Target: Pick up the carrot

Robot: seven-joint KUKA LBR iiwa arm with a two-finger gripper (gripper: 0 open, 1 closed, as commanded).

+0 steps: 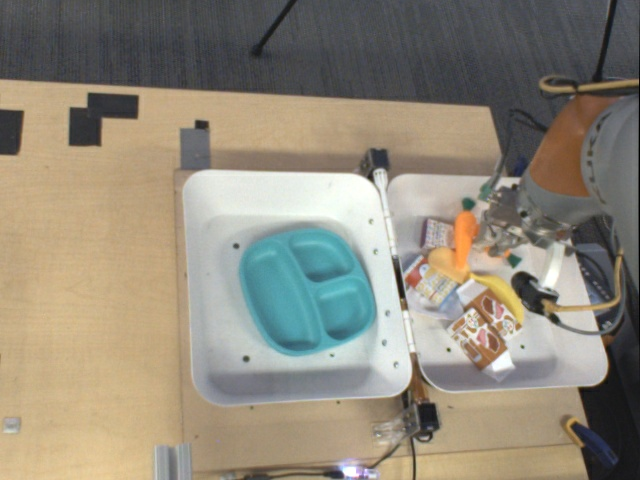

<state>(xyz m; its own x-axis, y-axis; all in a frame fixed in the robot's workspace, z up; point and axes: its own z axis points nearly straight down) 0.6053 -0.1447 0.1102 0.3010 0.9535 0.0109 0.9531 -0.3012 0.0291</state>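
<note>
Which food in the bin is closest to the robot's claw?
The orange carrot. It lies right beside the gripper, while the yellow banana sits farther down the right bin.

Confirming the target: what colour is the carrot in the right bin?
Orange carrot, shown in the camera view.

Robotics lab, plywood bench [90,298] with two white bins [200,298], tripod legs [290,8] on grey carpet [150,18]

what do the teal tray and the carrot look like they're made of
The teal tray looks like moulded plastic: one even colour, soft sheen, rounded compartments. The carrot looks like a plastic toy: uniform bright orange, smooth surface with no visible texture, though that is too small to tell for sure.
</note>
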